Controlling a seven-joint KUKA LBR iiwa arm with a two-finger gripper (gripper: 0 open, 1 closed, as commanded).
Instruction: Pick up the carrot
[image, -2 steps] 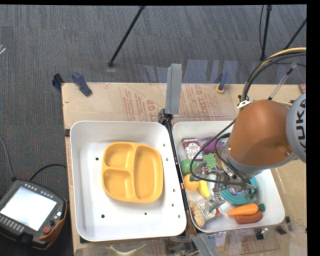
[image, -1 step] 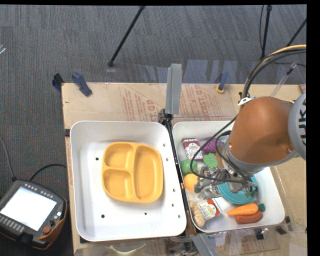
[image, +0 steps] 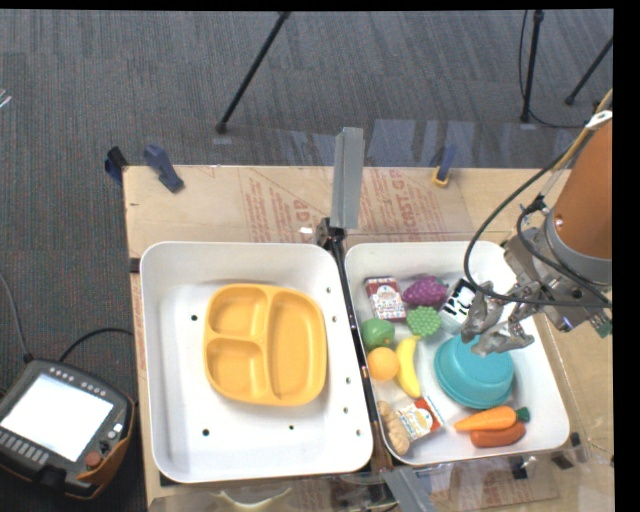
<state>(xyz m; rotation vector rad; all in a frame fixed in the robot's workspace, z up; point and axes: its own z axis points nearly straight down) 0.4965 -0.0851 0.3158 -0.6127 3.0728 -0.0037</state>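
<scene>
The carrot (image: 489, 419) is orange with a green tip and lies near the front right corner of the right bin (image: 556, 392), just behind a brown sausage (image: 499, 436). My gripper (image: 495, 327) hangs over the right bin, above the far rim of a teal bowl (image: 474, 374). It is well behind the carrot and apart from it. Nothing shows between its fingers.
The right bin also holds a banana (image: 408, 366), an orange (image: 382, 363), a green pepper (image: 377, 333), purple grapes (image: 425, 291), a green broccoli piece (image: 423, 321) and two small food packets (image: 384, 297). A yellow divided plate (image: 266, 343) sits in the left bin (image: 170, 330).
</scene>
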